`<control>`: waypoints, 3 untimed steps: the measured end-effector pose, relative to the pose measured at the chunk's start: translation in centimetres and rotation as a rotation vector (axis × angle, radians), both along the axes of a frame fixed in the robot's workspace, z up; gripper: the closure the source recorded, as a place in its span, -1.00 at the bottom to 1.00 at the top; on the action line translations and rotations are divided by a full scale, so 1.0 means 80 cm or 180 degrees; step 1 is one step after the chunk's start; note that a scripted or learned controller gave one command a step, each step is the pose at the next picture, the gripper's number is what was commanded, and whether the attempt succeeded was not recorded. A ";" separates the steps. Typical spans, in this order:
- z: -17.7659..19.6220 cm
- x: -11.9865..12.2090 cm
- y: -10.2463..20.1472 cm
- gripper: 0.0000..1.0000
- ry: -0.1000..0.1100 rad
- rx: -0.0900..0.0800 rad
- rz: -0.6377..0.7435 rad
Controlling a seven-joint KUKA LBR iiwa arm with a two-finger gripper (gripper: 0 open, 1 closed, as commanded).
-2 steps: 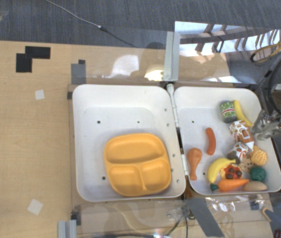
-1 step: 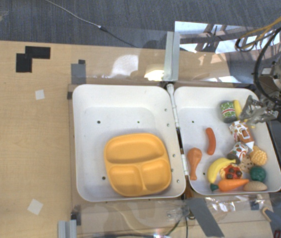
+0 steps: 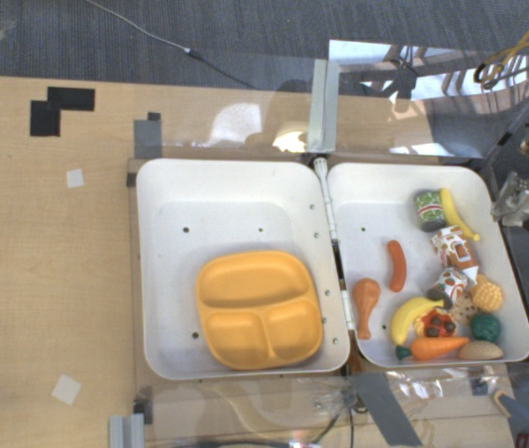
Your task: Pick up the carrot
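1. I see the carrot (image 3: 439, 347) lying flat near the front edge of the right bin (image 3: 367, 199), among a crowded pile of toy food.
2. Its long axis runs roughly left to right, thick end left, thin tip pointing right toward a brown potato (image 3: 480, 350).
3. A banana (image 3: 411, 315) sits just above it, and a green broccoli (image 3: 486, 327) lies near its tip.
4. The gripper (image 3: 523, 199) is at the bin's right rim, well apart from the carrot, toward the back; I cannot tell how it is set.
5. A yellow divided plate (image 3: 258, 308) rests in the left bin (image 3: 175, 199).
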State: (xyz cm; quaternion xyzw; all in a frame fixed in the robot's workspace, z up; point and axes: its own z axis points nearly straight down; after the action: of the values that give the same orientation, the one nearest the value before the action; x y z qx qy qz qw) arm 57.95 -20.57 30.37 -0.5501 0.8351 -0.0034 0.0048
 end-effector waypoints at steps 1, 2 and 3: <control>0.022 0.057 0.002 1.00 -0.0002 -0.0005 0.0847; -0.020 0.114 0.002 1.00 0.0005 -0.0004 0.1471; 0.003 0.112 0.005 1.00 0.0000 -0.0013 0.1888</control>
State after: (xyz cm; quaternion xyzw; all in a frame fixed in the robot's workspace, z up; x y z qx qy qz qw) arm 66.89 -20.14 30.58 -0.7701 0.6378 -0.0036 0.0045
